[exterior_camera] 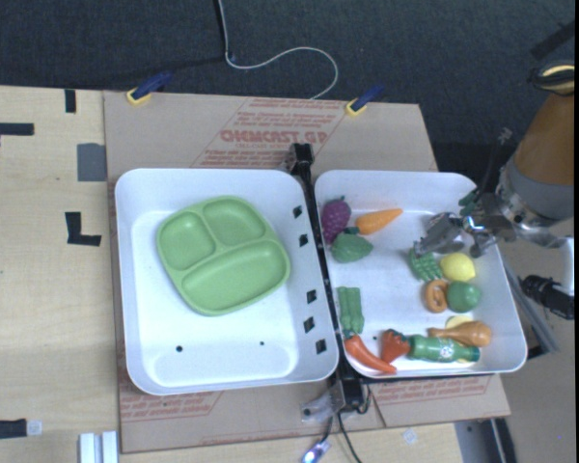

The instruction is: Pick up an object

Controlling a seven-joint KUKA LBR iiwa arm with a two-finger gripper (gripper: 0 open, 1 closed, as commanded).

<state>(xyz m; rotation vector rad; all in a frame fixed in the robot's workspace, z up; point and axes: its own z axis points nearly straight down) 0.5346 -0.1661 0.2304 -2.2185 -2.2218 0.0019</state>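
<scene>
The right bin [492, 355] holds several toy foods. A purple grape bunch [335, 216], an orange carrot [378, 220] and a green leafy vegetable [350, 248] lie at its left. My gripper [427, 240] reaches in from the right, low over the bin's right-middle. It is open, with nothing between its fingers. Just under its tips lies a small ridged green piece [426, 265], with a yellow lemon [458, 266] beside it. An orange piece [435, 295] and a green lime [464, 296] sit below those.
The left bin [145, 345] holds a green divided plate [224, 254]. Along the right bin's front edge lie a green bean pod [351, 309], a red chili [367, 356], a green bottle-shaped toy [445, 350] and an orange squash [463, 332]. The arm's orange band [550, 143] stands at far right.
</scene>
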